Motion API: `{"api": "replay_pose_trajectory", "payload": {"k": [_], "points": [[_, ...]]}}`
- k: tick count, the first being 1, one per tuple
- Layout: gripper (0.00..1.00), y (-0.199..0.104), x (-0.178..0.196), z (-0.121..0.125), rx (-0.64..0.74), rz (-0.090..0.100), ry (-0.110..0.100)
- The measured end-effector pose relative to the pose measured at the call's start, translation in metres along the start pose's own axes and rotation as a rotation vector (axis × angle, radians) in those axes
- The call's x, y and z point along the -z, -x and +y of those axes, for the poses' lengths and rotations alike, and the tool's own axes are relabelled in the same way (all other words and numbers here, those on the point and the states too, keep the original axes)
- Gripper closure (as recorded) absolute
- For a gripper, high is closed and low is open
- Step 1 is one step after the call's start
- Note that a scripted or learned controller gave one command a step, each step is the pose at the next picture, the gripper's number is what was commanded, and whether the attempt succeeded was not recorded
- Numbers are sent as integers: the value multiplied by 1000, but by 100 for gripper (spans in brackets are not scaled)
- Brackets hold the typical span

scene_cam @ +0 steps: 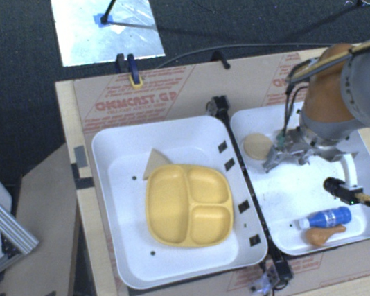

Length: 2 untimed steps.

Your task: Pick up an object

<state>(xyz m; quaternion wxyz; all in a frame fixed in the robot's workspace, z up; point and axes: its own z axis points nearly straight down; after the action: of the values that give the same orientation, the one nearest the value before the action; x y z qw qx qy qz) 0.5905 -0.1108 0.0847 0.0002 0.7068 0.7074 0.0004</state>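
the gripper [276, 158] is seen low in the right bin [283, 233], just beside a tan round disc [256, 145]; whether its claw is spread or pinched cannot be told. a blue bottle [329, 217] and an orange piece [324, 234] lie well apart near the front wall. the disc could be nudged aside instead of caught. "chemcast" can be read on the board [136, 101].

Yellow tray [187, 205] fills left bin [122, 210] — gripper [279, 156] over right bin [287, 232].
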Motion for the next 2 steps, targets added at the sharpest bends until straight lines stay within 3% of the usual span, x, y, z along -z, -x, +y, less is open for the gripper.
{"api": "replay_pose_trajectory", "payload": {"k": [1,2], "points": [[100,0,11,1,1,0,3],[100,-9,60,2,4,-1,4]]}}
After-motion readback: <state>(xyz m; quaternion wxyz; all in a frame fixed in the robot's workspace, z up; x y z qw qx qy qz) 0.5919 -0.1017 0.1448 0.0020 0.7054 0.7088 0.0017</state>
